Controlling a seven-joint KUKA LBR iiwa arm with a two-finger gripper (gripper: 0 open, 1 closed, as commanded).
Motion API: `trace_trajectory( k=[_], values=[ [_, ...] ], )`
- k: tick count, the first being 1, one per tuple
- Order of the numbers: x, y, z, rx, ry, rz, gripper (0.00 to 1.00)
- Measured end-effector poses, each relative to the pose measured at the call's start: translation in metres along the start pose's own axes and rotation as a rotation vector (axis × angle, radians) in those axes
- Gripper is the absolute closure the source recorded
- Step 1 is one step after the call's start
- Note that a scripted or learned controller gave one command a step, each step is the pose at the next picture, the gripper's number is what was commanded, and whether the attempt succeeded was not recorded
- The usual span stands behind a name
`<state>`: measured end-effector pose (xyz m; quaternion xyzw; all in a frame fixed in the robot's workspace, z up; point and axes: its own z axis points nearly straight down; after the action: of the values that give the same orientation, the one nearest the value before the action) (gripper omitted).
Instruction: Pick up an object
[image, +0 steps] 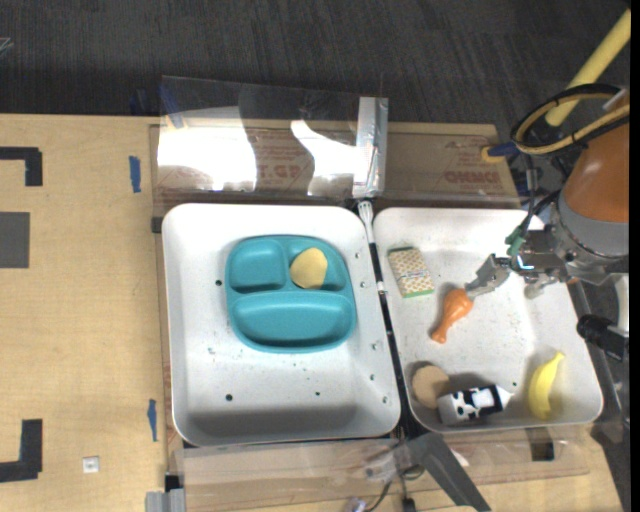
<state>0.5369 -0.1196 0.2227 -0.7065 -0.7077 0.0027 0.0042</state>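
Gripper (487, 277) hangs just right of the toy carrot (452, 313), lined up to grab; finger state unclear.

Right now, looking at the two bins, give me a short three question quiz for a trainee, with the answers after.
1. True or false: the yellow ball lies in the teal tray.
2. Which bin holds the carrot: A, the left bin, or B, the right bin?
3. Fill in: the thing lying in the right bin's near right corner is a ______.

Key
1. True. It sits in the tray's upper right compartment.
2. B. The carrot lies near the middle of the right bin, just beside the gripper.
3. Banana. The cow toy lies to its left.
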Motion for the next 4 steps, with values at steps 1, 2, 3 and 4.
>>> trace_trajectory(
  k=[1, 2, 3, 4],
  values=[
    [0.019, 0.024, 0.136, -0.013, -0.002, -0.081, 0.00],
    [0.019, 0.024, 0.128, -0.013, -0.004, -0.081, 1.00],
    [0.011, 0.019, 0.104, -0.004, -0.002, 0.059, 1.00],
    [0.087, 0.038, 0.041, -0.005, 0.000, 0.442, 1.00]
  ],
)
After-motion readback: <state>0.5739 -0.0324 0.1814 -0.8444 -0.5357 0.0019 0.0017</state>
